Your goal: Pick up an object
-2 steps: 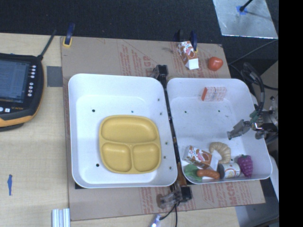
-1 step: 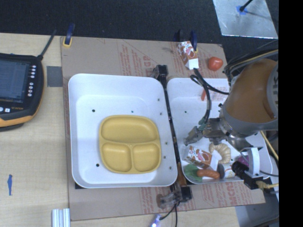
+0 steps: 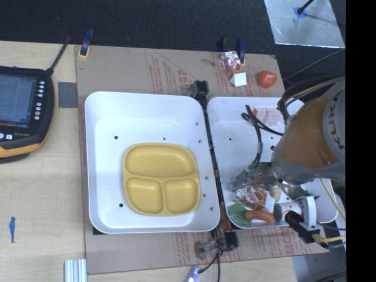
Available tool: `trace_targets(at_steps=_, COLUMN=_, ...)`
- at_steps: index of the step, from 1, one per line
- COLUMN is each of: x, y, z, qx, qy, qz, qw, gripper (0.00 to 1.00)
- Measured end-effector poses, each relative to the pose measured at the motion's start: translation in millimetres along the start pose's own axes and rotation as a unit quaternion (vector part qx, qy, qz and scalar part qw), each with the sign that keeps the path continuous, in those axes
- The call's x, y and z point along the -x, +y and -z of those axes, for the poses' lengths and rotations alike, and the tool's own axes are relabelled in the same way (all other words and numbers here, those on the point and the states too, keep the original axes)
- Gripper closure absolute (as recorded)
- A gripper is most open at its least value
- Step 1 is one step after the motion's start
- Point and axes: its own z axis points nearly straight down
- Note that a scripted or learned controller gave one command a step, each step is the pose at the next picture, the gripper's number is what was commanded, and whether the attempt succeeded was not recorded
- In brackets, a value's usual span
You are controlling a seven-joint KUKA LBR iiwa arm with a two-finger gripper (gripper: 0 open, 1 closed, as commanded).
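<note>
My gripper (image 3: 254, 174) hangs low over the front half of the right bin (image 3: 232, 137), below the grey and orange wrist, which hides most of it. Just in front of it lies a small heap: a red and white packet (image 3: 254, 197), a flat green piece (image 3: 237, 215) and an orange-red stick-shaped item (image 3: 259, 217). The gripper is close above the packet; whether it touches anything is hidden. A pale printed packet (image 3: 269, 117) lies at the bin's far side. Nothing is seen held.
The left bin (image 3: 106, 116) holds a yellow divided plate (image 3: 161, 178). A black cable (image 3: 257, 135) runs across the right bin. Behind the bins on the cardboard stand a small carton (image 3: 234, 68) and a red ball (image 3: 267, 79). A control tablet (image 3: 20, 110) lies far left.
</note>
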Motion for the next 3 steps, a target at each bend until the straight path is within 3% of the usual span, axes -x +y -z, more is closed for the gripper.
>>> trace_targets(at_steps=1, x=57.3, y=73.0, z=-3.0, qx=0.004, qy=-0.001, qz=-0.001, qw=1.0, gripper=0.0)
trace_targets(at_steps=2, x=72.6, y=164.1, z=1.6, qx=0.001, qy=0.0, qz=0.0, qw=1.0, gripper=0.0)
trace_targets(at_steps=3, x=109.5, y=173.0, z=18.0, qx=0.001, qy=0.0, qz=-0.001, qw=1.0, gripper=0.0)
